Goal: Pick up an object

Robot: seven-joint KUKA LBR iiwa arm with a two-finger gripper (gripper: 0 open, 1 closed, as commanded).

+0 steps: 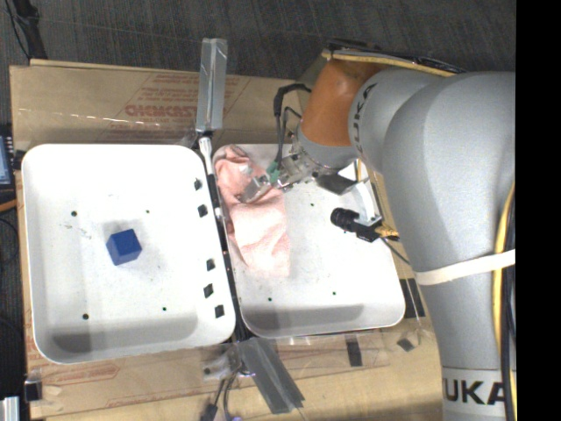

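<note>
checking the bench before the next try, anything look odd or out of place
The pink cloth lies crumpled against the right bin's left wall, bunched under the tool. The blue cube sits flat in the left bin.

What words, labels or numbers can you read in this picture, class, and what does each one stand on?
"UKA": large letters on the grey arm's base, cut off at the left by the arm's outline.
Red print on the cardboard sheet behind the bins: upside down and too faint to read.
The two bins, the blue cube and the pink cloth bear no text.
</note>
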